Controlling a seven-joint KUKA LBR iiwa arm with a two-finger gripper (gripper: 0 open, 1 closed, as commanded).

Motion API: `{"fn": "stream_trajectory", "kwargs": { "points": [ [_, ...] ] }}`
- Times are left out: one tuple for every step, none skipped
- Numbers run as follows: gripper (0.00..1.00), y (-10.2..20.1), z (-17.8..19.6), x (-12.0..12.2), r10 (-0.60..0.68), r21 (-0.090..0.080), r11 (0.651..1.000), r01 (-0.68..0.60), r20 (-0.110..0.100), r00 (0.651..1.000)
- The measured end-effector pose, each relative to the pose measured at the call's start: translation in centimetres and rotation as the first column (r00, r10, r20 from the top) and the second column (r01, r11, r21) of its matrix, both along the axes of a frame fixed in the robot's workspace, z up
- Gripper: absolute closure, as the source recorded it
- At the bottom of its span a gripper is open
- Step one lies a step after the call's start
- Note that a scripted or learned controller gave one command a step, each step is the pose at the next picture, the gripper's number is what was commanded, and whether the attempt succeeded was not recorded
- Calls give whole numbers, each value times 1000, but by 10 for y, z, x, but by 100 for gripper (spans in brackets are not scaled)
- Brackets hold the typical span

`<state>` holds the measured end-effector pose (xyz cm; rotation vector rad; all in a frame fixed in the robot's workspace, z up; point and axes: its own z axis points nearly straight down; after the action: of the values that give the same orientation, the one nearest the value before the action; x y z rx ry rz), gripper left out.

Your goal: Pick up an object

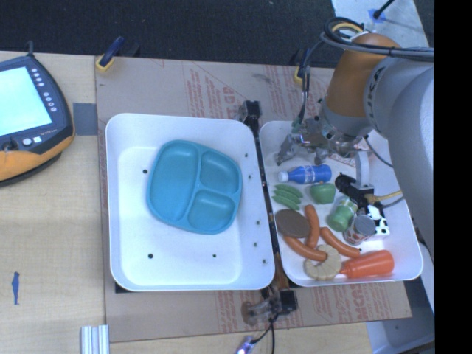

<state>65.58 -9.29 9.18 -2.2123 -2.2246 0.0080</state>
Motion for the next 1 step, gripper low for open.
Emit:
{"fn": "stream_trajectory", "kwargs": {
  "points": [
    [100, -1, 11, 0, 2, 0, 1000, -2, -2, 1000]
  ]
}}
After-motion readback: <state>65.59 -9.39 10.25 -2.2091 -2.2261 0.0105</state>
